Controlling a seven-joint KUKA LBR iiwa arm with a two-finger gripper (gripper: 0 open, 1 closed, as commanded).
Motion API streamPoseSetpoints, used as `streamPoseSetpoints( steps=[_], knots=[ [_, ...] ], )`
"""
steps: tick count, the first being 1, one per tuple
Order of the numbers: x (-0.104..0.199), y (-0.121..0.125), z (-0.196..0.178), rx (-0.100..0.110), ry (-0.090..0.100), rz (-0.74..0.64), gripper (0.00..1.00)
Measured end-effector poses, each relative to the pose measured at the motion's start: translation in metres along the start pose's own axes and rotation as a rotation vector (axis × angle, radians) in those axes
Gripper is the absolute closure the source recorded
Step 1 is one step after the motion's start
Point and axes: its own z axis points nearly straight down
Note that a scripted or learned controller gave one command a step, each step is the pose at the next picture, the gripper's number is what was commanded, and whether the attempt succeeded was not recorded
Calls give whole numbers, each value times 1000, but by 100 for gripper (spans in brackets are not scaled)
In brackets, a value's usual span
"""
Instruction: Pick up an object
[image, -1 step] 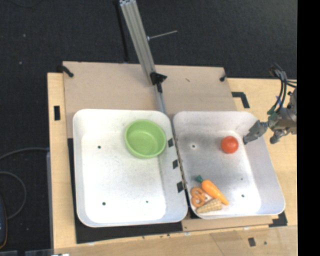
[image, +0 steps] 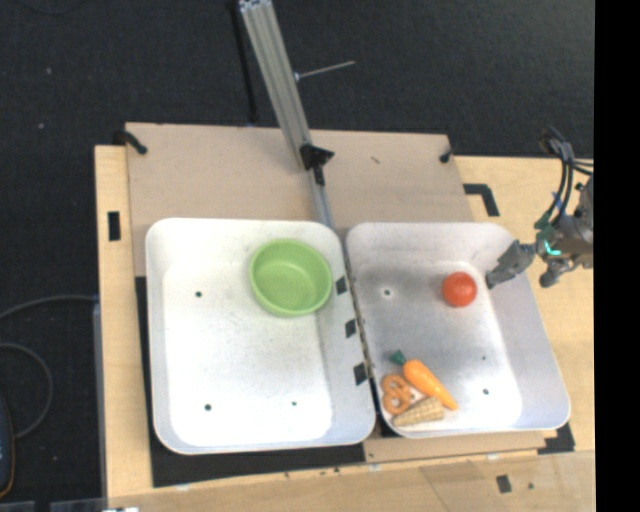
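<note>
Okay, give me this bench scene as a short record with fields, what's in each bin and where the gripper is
left bin: holds a green bowl, upright, near the bin's back right corner
right bin: holds a red ball, a carrot, a pretzel and a waffle cone
red ball: alone in the back half of the right bin
carrot, pretzel, cone: clustered at the front left of the right bin
gripper: at the right bin's right rim, to the right of the red ball, holding nothing
</note>
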Motion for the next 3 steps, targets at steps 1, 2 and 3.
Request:
streamPoseSetpoints(
  steps=[1,2,3],
  knots=[
    [2,-3,62,7,-1,4,0],
    [0,-9,106,5,-2,4,0],
    [4,-11,169,7,-1,5,0]
  ],
)
